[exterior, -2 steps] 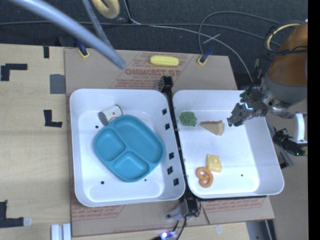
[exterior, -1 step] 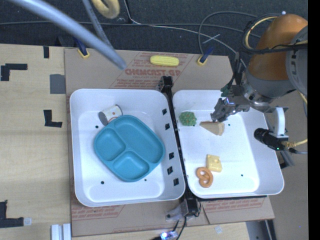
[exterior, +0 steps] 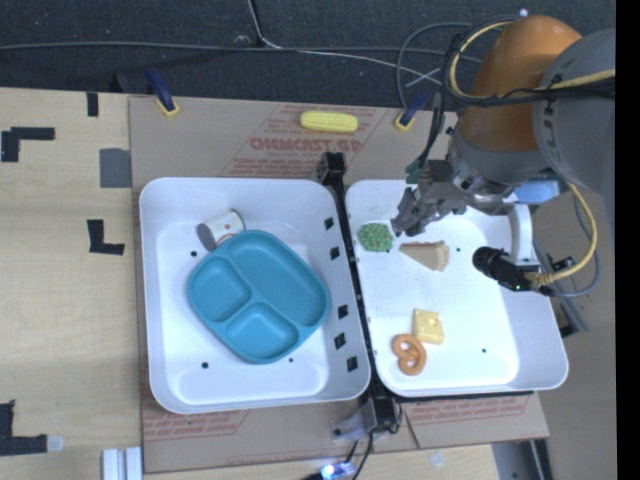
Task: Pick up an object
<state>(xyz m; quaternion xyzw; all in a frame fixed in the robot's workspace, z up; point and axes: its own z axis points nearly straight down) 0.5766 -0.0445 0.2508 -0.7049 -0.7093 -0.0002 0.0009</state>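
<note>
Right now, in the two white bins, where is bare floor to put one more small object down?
Right bin: bare floor along its right side, right of the yellow cheese cube and pretzel. Left bin: a bare strip left of the blue divided plate and below it. Crowded: the right bin's upper left, where the gripper hangs by the green ball and pale wedge.

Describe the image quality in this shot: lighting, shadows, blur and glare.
Camera view: even, soft light with faint shadows inside the white bins; overall mildly soft focus, so the green object lacks detail; the gripper is dark and its outline is hard to read; mild glare on the orange band; a blurred pale smear sits top left.
</note>
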